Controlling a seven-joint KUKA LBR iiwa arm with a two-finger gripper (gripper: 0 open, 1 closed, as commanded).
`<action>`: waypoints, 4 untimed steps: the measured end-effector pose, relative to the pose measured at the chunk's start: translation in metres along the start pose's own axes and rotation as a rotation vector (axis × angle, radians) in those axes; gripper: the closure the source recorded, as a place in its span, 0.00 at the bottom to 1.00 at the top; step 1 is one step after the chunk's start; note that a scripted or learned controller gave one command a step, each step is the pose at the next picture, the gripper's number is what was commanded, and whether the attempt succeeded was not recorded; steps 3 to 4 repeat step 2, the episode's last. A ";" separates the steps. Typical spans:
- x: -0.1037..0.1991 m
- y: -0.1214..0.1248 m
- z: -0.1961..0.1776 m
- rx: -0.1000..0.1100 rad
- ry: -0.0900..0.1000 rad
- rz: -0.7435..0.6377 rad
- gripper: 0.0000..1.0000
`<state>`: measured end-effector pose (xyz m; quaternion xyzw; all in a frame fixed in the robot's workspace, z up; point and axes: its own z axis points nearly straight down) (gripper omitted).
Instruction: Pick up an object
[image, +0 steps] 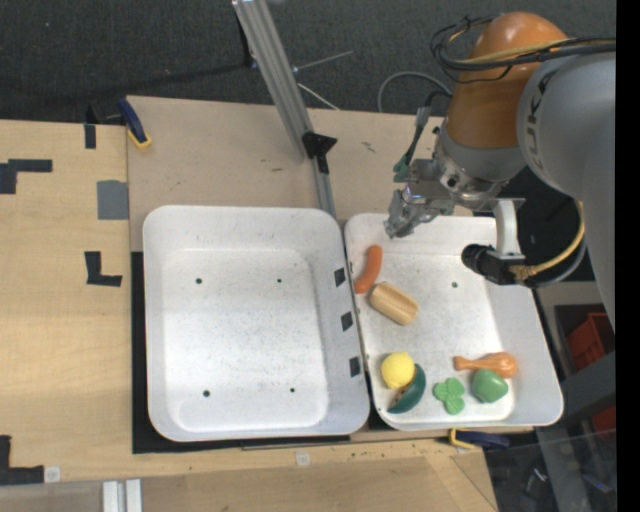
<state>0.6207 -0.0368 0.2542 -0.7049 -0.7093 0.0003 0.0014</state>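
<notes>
Lowest in the frame lie the yellow lemon (397, 369) and green toys (473, 388). The orange sausage (368, 268) looks light, stiff, smooth; grasp it across its middle. The gripper (404, 222) hangs above; whether its fingers are spread, I cannot tell.

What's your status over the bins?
Gripper above right bin's far left corner, holding nothing. Sausage nearest, just below it; bread roll beside. Nothing blocking.

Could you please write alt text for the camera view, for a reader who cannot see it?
A grey arm with an orange band reaches in from the right, its gripper above the far rim of the right bin. That bin holds a sausage, bread roll, lemon, drumstick and green toys. The left bin sits beside it.
</notes>
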 end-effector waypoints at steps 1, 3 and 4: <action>0.041 -0.013 0.009 0.002 -0.001 0.001 1.00; 0.099 -0.025 0.007 0.001 0.000 -0.001 1.00; 0.099 -0.025 0.007 0.001 0.000 -0.001 1.00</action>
